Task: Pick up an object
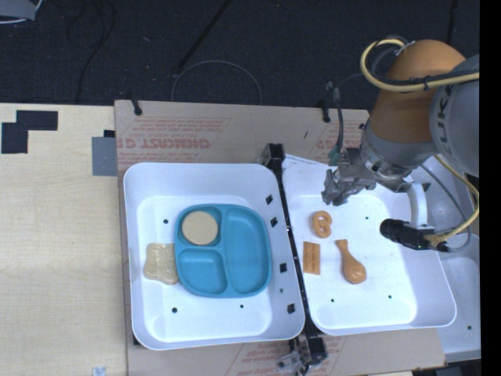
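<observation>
Hovering end effector (pixel 338 194) just above pretzel (pixel 321 224) in right bin (pixel 427 304); can't tell jaw opening, nothing visibly held. I'm guessing light, rigid; pinching across one loop.

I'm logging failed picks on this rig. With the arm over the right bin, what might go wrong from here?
1. The pretzel, wafer stick and drumstick lie close together; coming down on one may nudge another.
2. The gripper hangs near the bin's far wall, off to the side of the pretzel, so a straight descent would likely miss.
</observation>
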Motion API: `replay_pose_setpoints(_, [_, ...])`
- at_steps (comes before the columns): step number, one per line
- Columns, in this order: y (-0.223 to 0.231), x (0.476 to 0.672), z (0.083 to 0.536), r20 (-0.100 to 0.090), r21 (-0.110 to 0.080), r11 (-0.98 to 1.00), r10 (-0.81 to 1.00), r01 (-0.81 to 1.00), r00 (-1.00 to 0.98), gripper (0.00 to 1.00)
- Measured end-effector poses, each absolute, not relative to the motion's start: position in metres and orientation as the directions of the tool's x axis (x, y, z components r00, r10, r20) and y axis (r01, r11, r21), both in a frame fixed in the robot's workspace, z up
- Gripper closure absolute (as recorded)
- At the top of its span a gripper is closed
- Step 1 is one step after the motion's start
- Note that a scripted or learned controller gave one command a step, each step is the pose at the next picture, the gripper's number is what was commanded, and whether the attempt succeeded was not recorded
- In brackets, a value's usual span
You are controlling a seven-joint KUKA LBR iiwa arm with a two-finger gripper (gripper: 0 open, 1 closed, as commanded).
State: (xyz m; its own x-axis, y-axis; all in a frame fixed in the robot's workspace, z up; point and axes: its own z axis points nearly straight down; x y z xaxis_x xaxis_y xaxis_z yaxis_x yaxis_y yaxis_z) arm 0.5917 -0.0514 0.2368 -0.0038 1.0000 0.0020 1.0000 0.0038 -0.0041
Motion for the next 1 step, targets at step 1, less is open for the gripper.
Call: replay_pose_setpoints(1, [0.0083, 0.5844, 0.2271, 0.002, -0.005, 0.004, 1.000, 1.000, -0.004, 1.00])
